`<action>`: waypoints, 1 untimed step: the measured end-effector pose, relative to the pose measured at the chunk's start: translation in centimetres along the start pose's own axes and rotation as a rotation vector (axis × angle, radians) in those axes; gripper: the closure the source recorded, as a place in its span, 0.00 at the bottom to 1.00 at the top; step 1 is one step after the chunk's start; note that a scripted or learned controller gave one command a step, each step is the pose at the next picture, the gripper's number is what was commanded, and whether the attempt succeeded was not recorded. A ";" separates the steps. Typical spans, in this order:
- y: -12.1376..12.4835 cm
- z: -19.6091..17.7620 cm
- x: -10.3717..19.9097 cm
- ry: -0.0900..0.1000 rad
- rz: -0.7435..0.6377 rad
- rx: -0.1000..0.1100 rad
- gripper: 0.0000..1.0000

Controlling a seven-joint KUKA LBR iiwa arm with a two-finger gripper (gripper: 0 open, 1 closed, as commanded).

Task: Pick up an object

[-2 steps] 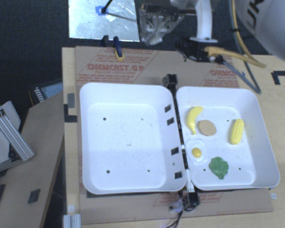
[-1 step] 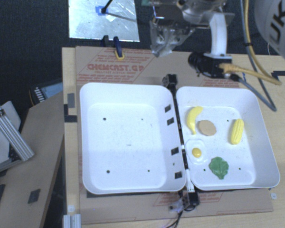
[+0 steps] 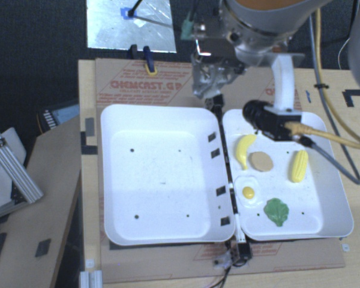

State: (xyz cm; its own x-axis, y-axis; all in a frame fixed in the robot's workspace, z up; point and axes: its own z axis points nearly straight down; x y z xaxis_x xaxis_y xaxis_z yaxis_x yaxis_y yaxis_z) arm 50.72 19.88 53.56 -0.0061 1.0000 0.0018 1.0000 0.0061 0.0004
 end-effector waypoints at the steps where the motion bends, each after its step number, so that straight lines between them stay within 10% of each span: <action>1: 0.2 0.1 0.0 -0.001 0.001 -0.001 0.00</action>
State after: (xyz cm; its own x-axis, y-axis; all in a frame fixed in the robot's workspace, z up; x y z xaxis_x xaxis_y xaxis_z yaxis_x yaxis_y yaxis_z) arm 50.93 19.84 53.51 -0.0049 1.0000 0.0011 1.0000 0.0049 0.0015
